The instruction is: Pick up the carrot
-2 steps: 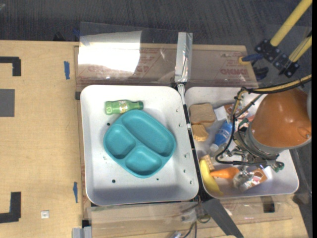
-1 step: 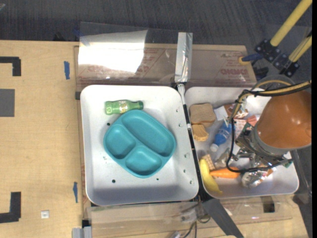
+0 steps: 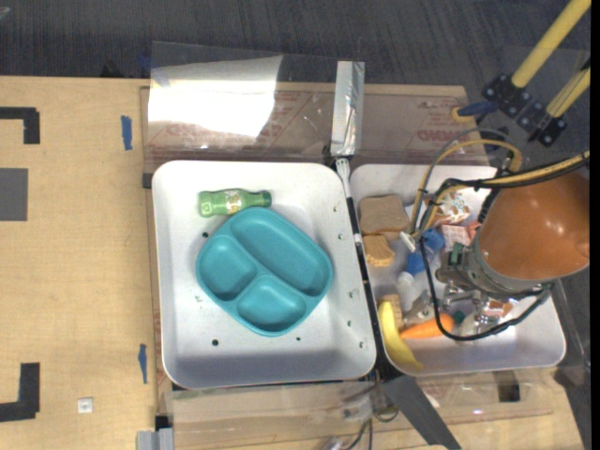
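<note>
The carrot [image 3: 421,329] is an orange stick lying near the front of the right bin [image 3: 544,345], just right of a yellow banana [image 3: 395,337]. My gripper [image 3: 459,309] hangs low over the bin, right beside and slightly above the carrot's right end. The arm's orange band [image 3: 532,228] and cables cover most of the gripper, and the carrot's right end is hidden under it.
The right bin also holds brown bread-like pieces [image 3: 381,213], a blue item [image 3: 432,243] and a white-red packet [image 3: 457,210]. In the left bin [image 3: 178,345] lie a teal divided plate [image 3: 265,268] and a green bottle [image 3: 232,201]. A metal divider [image 3: 348,111] stands behind the bins.
</note>
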You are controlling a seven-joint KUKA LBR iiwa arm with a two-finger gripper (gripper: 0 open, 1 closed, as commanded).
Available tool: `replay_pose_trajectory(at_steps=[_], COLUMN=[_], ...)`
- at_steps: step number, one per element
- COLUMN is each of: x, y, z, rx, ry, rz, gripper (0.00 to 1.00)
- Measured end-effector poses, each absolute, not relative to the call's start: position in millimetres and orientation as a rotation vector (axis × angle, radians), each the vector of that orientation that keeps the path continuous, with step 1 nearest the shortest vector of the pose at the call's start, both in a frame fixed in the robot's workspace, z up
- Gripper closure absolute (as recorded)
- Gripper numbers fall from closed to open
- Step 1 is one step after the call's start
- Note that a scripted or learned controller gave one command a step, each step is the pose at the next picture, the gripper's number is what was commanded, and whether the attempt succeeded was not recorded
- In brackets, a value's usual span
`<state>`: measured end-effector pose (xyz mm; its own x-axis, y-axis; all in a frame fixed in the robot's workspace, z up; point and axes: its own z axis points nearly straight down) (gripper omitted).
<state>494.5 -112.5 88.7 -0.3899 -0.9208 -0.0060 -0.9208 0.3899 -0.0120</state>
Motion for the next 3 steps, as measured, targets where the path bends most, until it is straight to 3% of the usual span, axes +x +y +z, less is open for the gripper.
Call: replay_pose_trajectory(at_steps=[1, 2, 3], x=[497.7, 492.8, 481.6], y=[-111, -45, -103], z=[101, 187, 89], rx=[-1.722, -1.441, -1.67], ry=[2.603, 2.779, 2.652], rz=[-0.017, -0.005, -0.004], gripper=[1.0, 1.0, 1.0])
